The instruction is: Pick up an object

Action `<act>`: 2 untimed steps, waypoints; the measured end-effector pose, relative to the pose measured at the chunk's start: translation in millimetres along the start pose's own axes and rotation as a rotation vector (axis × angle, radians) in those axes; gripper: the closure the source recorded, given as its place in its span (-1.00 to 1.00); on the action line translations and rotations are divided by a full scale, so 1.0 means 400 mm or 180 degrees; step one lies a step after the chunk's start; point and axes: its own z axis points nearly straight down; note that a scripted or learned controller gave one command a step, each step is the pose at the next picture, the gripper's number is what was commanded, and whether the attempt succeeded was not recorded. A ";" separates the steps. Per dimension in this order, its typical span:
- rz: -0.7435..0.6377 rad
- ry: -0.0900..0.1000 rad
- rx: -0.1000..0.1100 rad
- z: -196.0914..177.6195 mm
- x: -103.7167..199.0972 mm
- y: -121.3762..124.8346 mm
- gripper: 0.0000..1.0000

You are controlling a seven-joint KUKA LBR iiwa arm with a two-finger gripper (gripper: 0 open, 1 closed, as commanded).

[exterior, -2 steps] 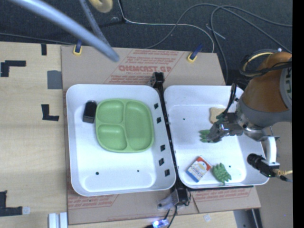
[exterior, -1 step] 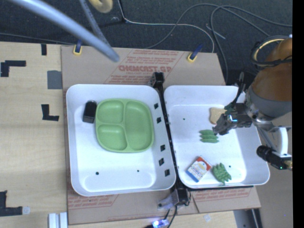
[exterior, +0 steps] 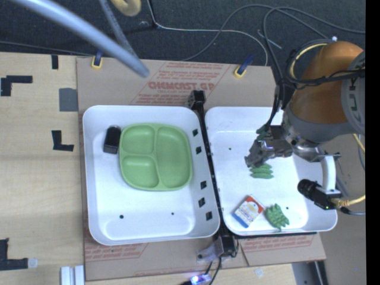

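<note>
My gripper (exterior: 259,158) hangs low in the right bin (exterior: 228,123), directly over a small green pea-pod-like object (exterior: 262,171) that lies on the bin floor just below the fingertips. Whether the object is between the fingers is hidden by the gripper body. Near the bin's front edge lie a small white, red and blue packet (exterior: 247,211) and a bushy green toy (exterior: 276,216). The grey arm with its orange band (exterior: 323,82) reaches in from the right.
The left bin (exterior: 98,159) holds a green divided plate (exterior: 157,156) and a small black block (exterior: 111,139) at its left side. A black divider (exterior: 205,159) runs between the bins. Cables trail over the dark area behind the bench.
</note>
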 end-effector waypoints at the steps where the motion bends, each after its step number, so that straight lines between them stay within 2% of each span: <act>1: 0.0006 -0.0004 0.0011 0.043 0.128 0.017 1.00; 2: -0.0003 0.0000 0.0006 0.031 0.265 0.032 1.00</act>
